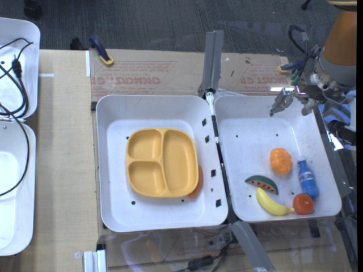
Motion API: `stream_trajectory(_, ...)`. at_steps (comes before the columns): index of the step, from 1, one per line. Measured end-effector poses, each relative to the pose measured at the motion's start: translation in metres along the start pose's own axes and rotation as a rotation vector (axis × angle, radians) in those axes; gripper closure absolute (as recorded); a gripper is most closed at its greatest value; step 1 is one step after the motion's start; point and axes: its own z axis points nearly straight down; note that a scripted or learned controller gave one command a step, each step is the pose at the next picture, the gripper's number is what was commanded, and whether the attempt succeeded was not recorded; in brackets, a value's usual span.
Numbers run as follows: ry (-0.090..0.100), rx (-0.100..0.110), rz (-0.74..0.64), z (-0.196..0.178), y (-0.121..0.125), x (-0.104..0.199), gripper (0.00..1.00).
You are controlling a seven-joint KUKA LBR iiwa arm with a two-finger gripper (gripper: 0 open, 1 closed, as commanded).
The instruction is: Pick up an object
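Note:
The right bin (pixel 249 146) holds an orange (pixel 281 160), a blue bottle (pixel 307 178), a watermelon slice (pixel 261 183), a banana (pixel 272 203) and a red round fruit (pixel 303 203), all clustered in its near right part. My gripper (pixel 293 105) hangs over the bin's far right corner, well behind the orange. Its two fingers (pixel 278 103) are spread open with nothing between them.
A yellow divided plate (pixel 163 162) lies in the left bin (pixel 113 152), with a red-orange thing (pixel 198 187) peeking out under its right edge. A grey divider (pixel 212 67) runs between the bins at the back. Cables lie on the white surface (pixel 17 95) at far left.

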Motion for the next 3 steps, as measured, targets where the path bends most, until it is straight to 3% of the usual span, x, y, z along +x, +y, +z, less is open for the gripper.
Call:
stream_trajectory(1, 0.001, 0.0, 0.005, 0.154, -0.039, -0.018, 0.0)
stream_trajectory(2, 0.001, 0.0, 0.007, 0.156, -0.088, -0.001, 0.0)
stream_trajectory(3, 0.0, -0.003, 0.01, 0.145, -0.087, -0.002, 1.0)
